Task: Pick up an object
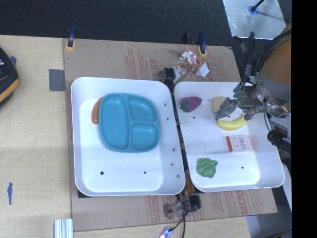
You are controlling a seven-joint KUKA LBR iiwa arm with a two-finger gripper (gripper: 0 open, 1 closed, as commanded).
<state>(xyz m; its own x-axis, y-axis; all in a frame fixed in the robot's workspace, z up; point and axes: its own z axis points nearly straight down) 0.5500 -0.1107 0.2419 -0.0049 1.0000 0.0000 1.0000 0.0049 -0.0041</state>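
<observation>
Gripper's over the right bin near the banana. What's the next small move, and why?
Probably a short descent straight onto the banana. The gripper hangs just above its upper edge, beside a pale round item, and nothing shows between the fingers. Going straight down should keep it clear of the red packet.
</observation>
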